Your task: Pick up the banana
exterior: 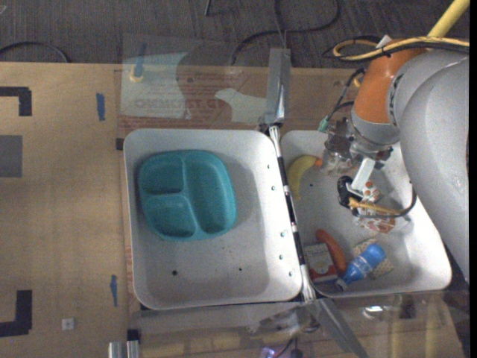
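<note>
The yellow banana (300,172) lies in the upper left corner of the right bin (425,233), close to the divider between the two bins. My gripper (337,159) hangs below the orange-banded wrist, just right of the banana's upper end and very near it. Whether it touches the banana is unclear, since cables and the wrist body clutter that spot.
A teal divided plate (186,195) sits in the left bin (223,282). The right bin also holds a snack packet (373,218), an orange carrot-like piece (333,249), a small box (317,258) and a blue bottle (365,262). The grey arm covers the bin's right side.
</note>
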Robot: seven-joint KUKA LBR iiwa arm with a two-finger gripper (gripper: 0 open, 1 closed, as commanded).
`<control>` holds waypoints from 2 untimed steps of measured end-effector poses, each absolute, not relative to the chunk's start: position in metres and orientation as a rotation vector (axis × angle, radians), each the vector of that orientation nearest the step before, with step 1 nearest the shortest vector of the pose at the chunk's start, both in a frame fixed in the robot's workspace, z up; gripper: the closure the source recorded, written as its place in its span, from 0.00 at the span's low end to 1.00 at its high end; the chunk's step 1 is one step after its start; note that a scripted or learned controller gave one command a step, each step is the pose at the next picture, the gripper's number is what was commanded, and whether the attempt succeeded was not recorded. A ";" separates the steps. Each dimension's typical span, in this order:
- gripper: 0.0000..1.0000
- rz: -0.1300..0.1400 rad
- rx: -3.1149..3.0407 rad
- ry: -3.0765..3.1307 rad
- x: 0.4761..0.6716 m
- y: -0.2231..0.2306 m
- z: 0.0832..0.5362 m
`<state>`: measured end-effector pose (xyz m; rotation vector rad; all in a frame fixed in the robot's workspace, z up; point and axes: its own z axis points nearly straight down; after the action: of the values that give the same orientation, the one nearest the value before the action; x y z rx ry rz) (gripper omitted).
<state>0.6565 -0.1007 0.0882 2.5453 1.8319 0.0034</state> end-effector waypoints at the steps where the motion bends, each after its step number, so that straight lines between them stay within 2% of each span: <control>1: 1.00 0.000 2.777 1.465 0.667 -0.102 0.288; 2: 1.00 0.002 2.392 2.030 0.667 -0.062 0.341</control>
<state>0.6673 -0.0619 0.3415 2.3925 2.0300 0.0021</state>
